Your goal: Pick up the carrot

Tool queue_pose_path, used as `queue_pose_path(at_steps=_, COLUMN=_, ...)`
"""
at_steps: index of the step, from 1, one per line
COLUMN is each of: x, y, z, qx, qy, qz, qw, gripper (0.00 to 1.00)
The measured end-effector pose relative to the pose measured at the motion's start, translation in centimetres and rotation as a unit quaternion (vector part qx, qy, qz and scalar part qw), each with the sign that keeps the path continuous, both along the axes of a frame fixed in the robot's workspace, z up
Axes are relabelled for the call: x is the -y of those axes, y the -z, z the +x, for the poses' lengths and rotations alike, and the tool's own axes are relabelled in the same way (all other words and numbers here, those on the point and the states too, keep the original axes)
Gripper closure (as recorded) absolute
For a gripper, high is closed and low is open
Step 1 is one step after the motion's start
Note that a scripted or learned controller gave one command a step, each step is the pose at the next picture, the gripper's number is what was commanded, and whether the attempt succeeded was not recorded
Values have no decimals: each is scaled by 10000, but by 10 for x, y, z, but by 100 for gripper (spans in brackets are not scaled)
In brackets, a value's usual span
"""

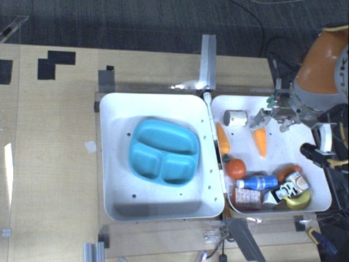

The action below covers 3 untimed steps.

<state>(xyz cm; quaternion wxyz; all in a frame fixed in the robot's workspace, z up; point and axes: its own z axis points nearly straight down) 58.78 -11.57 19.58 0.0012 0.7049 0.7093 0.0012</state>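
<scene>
- The carrot (pixel 261 141) lies in the right bin (pixel 327 201), in its upper middle on bare white floor, thick end toward the far wall and tip pointing to the near side.
- It is short, bright orange, tapered and smooth, probably a toy.
- The gripper (pixel 271 115) hangs right over the carrot's thick end, seemingly placed to close on the widest part; whether it is released or clenched I cannot tell.
- A second orange piece (pixel 222 138) leans along the left wall, a white cylinder (pixel 236 117) just beside the gripper.
- A tomato (pixel 236 168), bottle (pixel 256 183) and banana (pixel 297 200) crowd the near side.
- The left bin (pixel 109 201) holds a blue divided tray (pixel 163 150).
</scene>
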Motion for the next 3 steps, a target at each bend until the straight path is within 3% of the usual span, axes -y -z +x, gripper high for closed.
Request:
queue_pose_path(at_steps=1, x=53, y=108, z=25, qx=32, qy=955, qz=-2, qw=9954, gripper=0)
queue_pose_path(at_steps=2, x=50, y=95, z=28, qx=69, qy=935, qz=10, qw=9956, gripper=100)
queue_pose_path(at_steps=3, x=-3, y=6, z=-25, qx=6, qy=716, qz=6, qw=9974, gripper=100)
